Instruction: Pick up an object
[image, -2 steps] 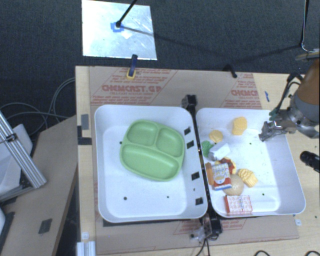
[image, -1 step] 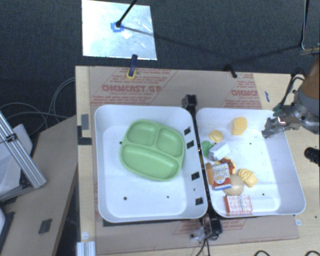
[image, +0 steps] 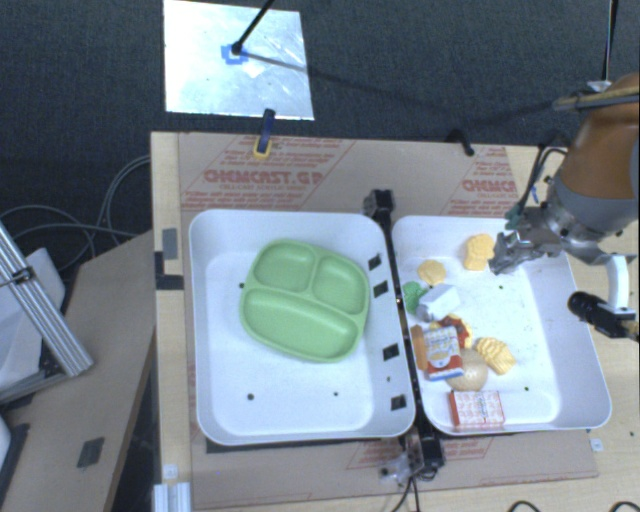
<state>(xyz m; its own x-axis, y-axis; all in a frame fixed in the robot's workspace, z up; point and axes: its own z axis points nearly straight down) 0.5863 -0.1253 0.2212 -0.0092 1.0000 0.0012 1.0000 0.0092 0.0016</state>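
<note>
Pincer (image: 503, 252) poised just right of far yellow piece (image: 479, 250), likely the target; finger state unclear.

We see two white bins: the left bin (image: 215, 330) carries a pale green divided plate (image: 303, 298), the right bin (image: 560, 360) a scatter of yellow pieces such as one by its far edge (image: 479, 250), a red-and-white packet (image: 476, 408) at its near edge, and an orange-and-white wrapper (image: 440, 350). The worktop (image: 300, 175) is tan cardboard with red lettering. The arm (image: 600, 160) is grey with an orange band.
</note>
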